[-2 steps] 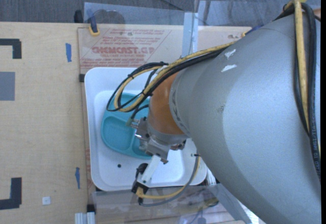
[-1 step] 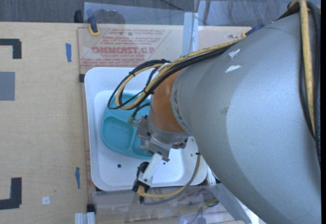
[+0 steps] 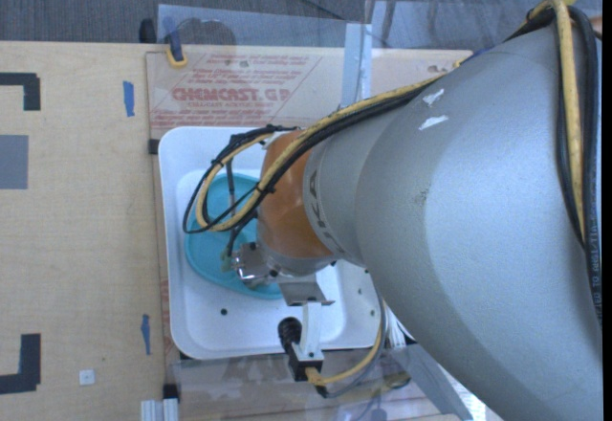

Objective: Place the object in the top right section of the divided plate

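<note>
The grey arm [image 3: 459, 199] reaches down into the white bin [image 3: 182, 314], its orange band [image 3: 287, 209] and wrist covering the claw, so how far the claw is open or what it has hold of cannot be told. A blue divided plate [image 3: 206, 252] lies directly beneath the wrist, its left part showing; the object itself cannot be made out

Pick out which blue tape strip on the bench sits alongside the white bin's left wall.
The lower strip, beside the white bin; the upper strip lies beyond the bin's far corner.
</note>
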`<move>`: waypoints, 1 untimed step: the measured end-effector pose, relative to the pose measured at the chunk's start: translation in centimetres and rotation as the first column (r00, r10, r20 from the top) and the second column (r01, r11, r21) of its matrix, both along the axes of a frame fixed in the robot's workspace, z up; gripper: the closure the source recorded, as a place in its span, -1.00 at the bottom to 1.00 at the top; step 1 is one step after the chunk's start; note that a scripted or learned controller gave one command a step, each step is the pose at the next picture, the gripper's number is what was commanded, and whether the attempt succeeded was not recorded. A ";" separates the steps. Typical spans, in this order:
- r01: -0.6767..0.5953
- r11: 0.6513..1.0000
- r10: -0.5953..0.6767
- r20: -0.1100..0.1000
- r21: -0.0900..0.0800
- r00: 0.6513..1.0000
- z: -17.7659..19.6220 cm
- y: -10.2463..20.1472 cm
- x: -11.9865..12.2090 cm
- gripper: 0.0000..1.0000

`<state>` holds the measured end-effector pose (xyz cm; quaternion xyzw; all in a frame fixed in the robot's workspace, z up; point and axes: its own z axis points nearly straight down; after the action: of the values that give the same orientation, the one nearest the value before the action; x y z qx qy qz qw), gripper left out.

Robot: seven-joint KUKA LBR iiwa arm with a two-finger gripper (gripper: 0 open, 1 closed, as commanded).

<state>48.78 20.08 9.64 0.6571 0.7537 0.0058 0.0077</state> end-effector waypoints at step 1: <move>0.001 1.000 -0.001 0.007 -0.004 1.000 0.0 -0.2 0.2 -1.00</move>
<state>48.96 19.88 9.60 0.6573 0.7535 0.0068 0.0116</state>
